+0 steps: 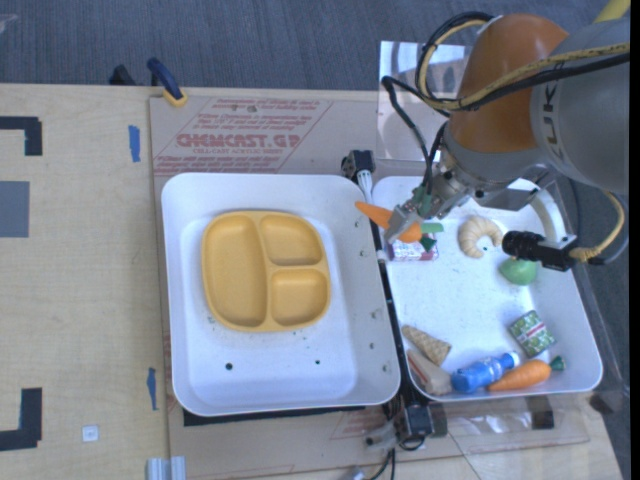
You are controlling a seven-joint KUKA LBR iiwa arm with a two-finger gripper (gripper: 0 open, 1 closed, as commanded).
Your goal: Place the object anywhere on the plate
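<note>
Here the gripper (407, 222) hangs over the seam between the two bins, a small orange carrot (375, 212) jutting from it toward the left bin (180, 368); the jaws are masked by the wrist, so whether they truly clamp it cannot be told. The yellow plate (266, 269), split into three wells, lies well to the left. Judged from this, the step goes best if the arm carries level and clear of both rims, stops above the plate's middle, lowers close, then releases. Counted: two bins, one plate; in the right bin (590, 353) a croissant (479, 234), green ball (520, 270), second carrot (525, 374), blue bottle (484, 373)
</note>
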